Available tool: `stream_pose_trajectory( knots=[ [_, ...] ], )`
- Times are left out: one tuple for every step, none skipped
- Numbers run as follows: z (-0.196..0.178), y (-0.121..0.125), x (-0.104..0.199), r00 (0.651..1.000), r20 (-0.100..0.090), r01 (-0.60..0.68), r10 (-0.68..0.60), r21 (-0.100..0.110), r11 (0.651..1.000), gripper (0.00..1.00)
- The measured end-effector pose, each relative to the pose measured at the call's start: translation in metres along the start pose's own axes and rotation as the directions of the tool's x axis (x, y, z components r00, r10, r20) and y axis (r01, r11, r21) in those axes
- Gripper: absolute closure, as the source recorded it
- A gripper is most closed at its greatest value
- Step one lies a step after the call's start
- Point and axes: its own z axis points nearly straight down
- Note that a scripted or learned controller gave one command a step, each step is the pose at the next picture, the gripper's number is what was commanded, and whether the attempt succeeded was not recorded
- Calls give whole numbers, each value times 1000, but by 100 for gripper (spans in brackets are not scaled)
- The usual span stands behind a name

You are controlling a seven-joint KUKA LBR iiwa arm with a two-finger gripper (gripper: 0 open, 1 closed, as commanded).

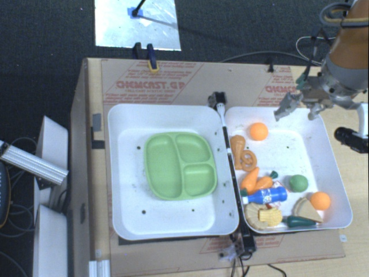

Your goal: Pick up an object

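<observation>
Dark carpet surrounds a bench [173, 82] bearing two white bins. Above the right bin's [337, 172] far corner, the gripper [299, 109] hangs with fingers spread wide and nothing between them, seemingly poised to descend. Nearest below lies an orange ball [259, 131]; farther off a pretzel [248, 159], carrots [256, 183], blue bottle [268, 195] and green ball [298, 183] crowd together. The left bin [124, 154] holds a green tray [180, 165], likely a drop spot.
</observation>
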Motion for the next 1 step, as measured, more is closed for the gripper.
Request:
stream_pose_trajectory(
  knots=[
    [89, -42, 1, 1000, 0, -2, 2, 2, 1000, 0]
  ],
)
